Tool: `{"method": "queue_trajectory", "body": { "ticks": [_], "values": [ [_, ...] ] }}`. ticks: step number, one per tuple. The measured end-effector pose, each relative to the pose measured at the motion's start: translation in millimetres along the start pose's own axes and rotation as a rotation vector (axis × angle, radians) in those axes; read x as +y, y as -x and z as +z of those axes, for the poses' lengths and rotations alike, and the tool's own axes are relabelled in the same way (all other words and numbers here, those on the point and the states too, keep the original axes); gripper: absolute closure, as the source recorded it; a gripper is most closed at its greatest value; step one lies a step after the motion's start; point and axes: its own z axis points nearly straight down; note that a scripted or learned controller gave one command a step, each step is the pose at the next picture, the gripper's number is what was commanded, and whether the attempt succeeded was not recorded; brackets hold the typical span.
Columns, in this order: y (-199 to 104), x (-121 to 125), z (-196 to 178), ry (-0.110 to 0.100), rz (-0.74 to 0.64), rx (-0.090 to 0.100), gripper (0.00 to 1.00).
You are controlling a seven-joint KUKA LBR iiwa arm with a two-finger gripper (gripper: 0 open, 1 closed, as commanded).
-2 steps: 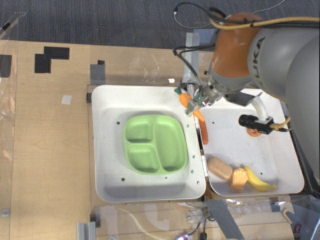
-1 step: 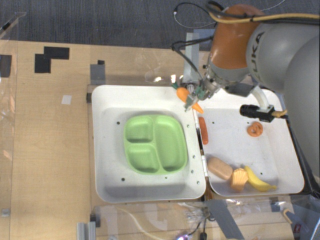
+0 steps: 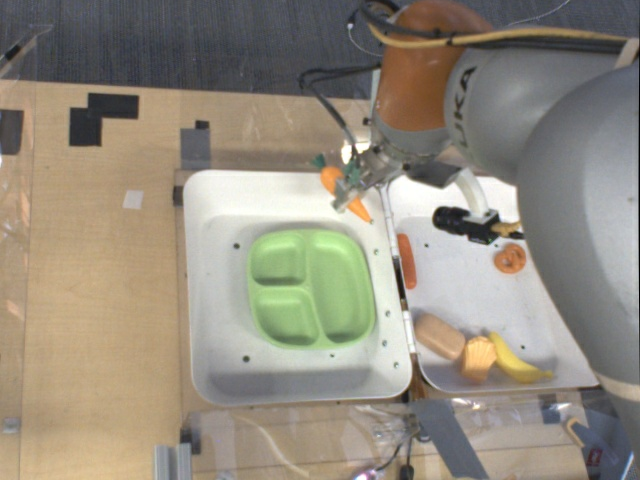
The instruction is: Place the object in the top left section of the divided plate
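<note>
High fixed view, slanting down, both bins (image 3: 215,268)

Bright, even overhead light washes the white bins (image 3: 300,388) nearly featureless, with a glare spot near the arm's wrist (image 3: 350,153). Shadows are soft; the close grey arm (image 3: 560,108) looks slightly blurred.

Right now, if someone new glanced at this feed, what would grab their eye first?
Probably the big grey arm with its orange band, reaching in from the right and covering much of the right bin. Next, the bright green divided plate in the middle of the left bin. Then the end effector at that bin's top right edge, with a small orange carrot at its tip.
</note>
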Motion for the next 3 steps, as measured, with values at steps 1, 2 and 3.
{"method": "queue_trajectory", "body": {
  "ticks": [1,2,3],
  "values": [
    [-48,52,-18,0.000,0.048,0.000,1.00],
    [-57,57,38,-0.001,0.205,0.001,1.00],
    [-79,72,83,-0.005,0.139,0.005,1.00]
  ]
}}
